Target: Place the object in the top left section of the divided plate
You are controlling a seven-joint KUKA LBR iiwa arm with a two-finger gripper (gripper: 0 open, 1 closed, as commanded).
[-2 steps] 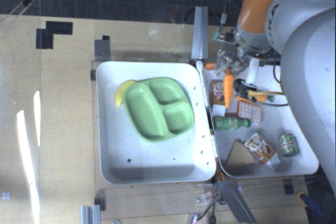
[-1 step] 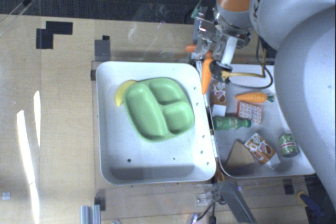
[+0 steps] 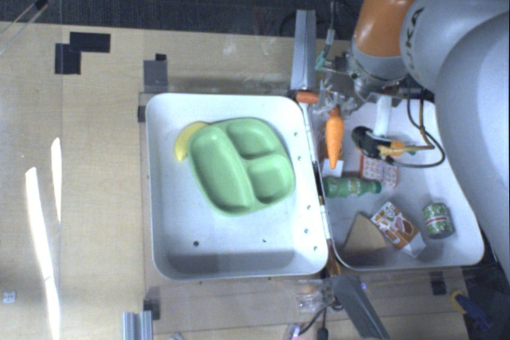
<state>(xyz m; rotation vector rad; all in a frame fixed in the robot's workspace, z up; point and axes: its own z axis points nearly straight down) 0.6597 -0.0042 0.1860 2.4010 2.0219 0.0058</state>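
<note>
In the left bin (image 3: 171, 247), a smooth, moulded green divided plate (image 3: 243, 163) lies tilted, a yellow banana-like piece (image 3: 186, 141) poking out from under its upper-left edge. Its top left section (image 3: 253, 136) is shallow with rounded walls, so a slim thing should be released low and lengthwise. At the bins' shared wall hangs a tapered orange carrot (image 3: 335, 138), upright just below the tool (image 3: 333, 103); whether the tool grips it or how far it is open, I cannot tell. Farther right lie a green bottle (image 3: 351, 187), printed cartons (image 3: 394, 223) and a small can (image 3: 437, 220).
</note>
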